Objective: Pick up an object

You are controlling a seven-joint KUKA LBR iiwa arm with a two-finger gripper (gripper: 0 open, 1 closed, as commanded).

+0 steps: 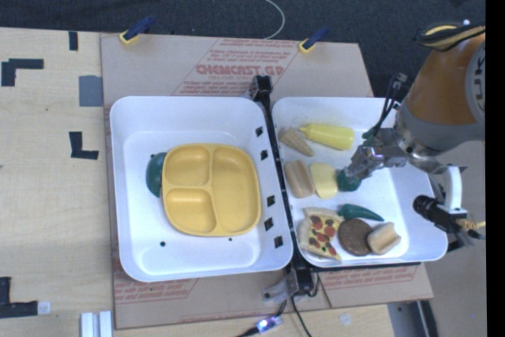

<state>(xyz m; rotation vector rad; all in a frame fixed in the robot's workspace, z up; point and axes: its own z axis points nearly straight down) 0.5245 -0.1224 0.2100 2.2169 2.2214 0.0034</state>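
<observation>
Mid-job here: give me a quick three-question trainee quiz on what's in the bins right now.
1. True or false: the yellow tray lies in the left bin.
2. The pizza slice sits in which corner of the right bin? A) near-left B) far-right
3. The gripper is over the ____ bin.

Key: 1 true; 2 A; 3 right.
</observation>
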